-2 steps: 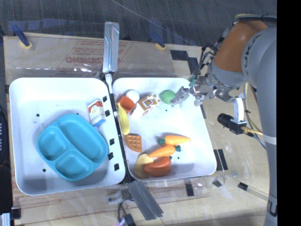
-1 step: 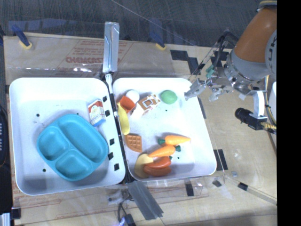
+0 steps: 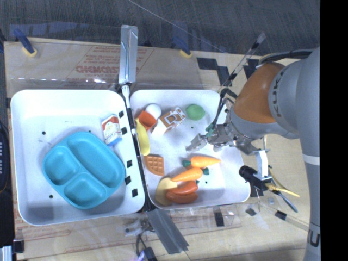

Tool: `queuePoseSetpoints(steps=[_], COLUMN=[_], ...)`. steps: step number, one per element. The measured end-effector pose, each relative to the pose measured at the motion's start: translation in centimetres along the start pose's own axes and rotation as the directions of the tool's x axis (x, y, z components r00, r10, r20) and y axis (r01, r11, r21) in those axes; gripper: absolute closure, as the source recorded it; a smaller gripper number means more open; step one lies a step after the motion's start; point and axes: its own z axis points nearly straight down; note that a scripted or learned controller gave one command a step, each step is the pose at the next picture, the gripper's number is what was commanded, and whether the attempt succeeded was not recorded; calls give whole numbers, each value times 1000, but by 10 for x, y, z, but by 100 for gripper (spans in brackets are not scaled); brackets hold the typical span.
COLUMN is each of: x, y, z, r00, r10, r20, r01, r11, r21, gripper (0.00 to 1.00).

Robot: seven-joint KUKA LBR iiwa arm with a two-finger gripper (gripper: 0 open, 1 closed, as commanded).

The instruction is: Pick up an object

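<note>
The right bin (image 3: 179,93) holds several toy foods. Along its left wall lie a yellow banana (image 3: 142,137) and a waffle (image 3: 155,164). At the back are a white egg (image 3: 154,110), a red-orange piece (image 3: 146,118), a small printed box (image 3: 172,118) and a green ball (image 3: 195,112). Two carrots (image 3: 204,160) (image 3: 186,174) and a red piece (image 3: 182,192) lie toward the front. My gripper (image 3: 197,142) hangs over the bin's middle right, just above the upper carrot and right of the box. Nothing shows in it.
The left bin (image 3: 32,107) carries a blue compartment tray (image 3: 82,169) and a small red-and-white carton (image 3: 111,129) by the divider. The grey arm with its orange band (image 3: 261,99) covers the right bin's far right side. Cables and tools lie on the bench at right.
</note>
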Motion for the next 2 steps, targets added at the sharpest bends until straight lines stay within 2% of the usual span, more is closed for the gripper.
queuePoseSetpoints(steps=[1, 2], x=[8, 25], y=[-29, -60], z=[41, 41], r00=[995, 998], r10=[100, 66], r20=[0, 0], r01=[-100, -66], r11=[995, 998], r21=[-8, -9], gripper=[0, 0])
